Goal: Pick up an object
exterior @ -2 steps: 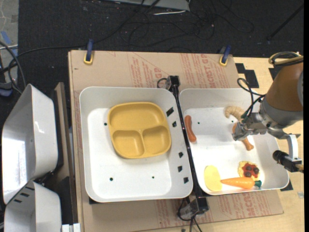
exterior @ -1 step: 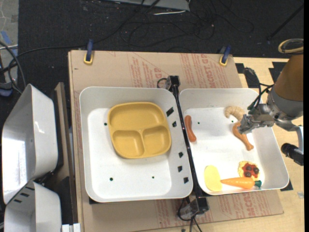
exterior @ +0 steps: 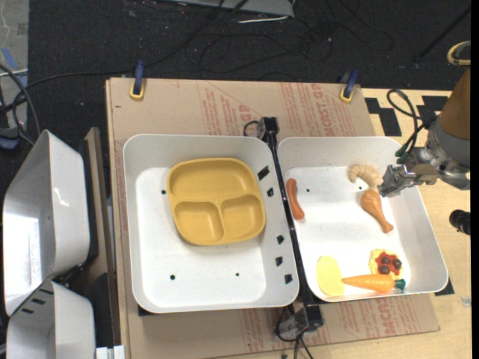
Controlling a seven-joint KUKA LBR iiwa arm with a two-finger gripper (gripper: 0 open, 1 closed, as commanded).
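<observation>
Hovering gripper, finger state unreadable, sits just above-right of the drumstick, whose long axis runs diagonally down-right from its fat end.

Right bin centre open; drumstick & croissant-ish thing crowd top right, carrot along btm.

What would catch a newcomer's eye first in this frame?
The yellow divided plate stands out, sitting alone in the left bin. The right bin holds a scatter of toy food: a sausage, a drumstick and a carrot. The gripper hovers at that bin's upper right, beside the drumstick.
</observation>
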